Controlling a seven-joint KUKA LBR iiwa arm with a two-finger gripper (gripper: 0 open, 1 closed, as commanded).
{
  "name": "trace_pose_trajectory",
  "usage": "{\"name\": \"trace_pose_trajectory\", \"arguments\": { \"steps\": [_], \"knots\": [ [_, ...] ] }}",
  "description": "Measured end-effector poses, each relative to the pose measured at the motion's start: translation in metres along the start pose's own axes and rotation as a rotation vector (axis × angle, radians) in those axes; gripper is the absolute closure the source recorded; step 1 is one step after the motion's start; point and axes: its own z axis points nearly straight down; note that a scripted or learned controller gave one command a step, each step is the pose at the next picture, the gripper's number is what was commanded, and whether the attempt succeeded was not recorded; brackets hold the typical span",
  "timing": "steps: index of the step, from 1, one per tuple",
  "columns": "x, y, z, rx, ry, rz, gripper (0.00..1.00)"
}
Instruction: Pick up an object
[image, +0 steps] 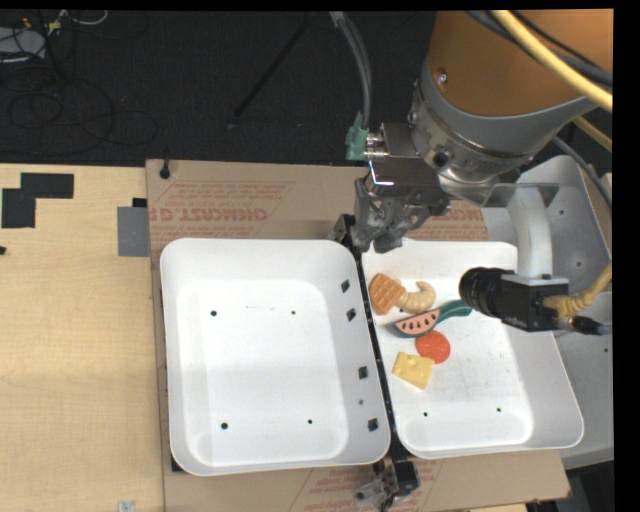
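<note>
Two white bins sit side by side on a sheet of cardboard on your bench: the left bin and the right bin. Six small toy foods, one of each kind, lie in the right bin, all bunched in its left half close to the wall it shares with the left bin. Count one orange ridged pastry, one pale curved piece touching the pastry's right side, one watermelon slice just in front of those two, one teal piece, one red disc and one yellow cheese wedge just beside the disc. The teal piece is partly covered by the watermelon slice, so you cannot make out its shape. The pale curved piece is too small to name with confidence. The watermelon slice is pink with dark seeds and a green rind; the cheese wedge is pale yellow and lies flat. The arm is cut off by the top edge of the view. The gripper hangs at the far rim where the two bins meet, just beyond the pastry. It is dark against a dark background, so you cannot tell how far open it is or whether it has hold of anything.
</note>
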Motion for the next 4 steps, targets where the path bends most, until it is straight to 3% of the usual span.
{"name": "trace_pose_trajectory", "arguments": {
  "steps": [1,4],
  "knots": [
    [0.027,0.000,0.002,0.003,0.000,0.000,1.00],
    [0.028,0.000,-0.026,0.015,-0.004,-0.018,1.00]
  ]
}}
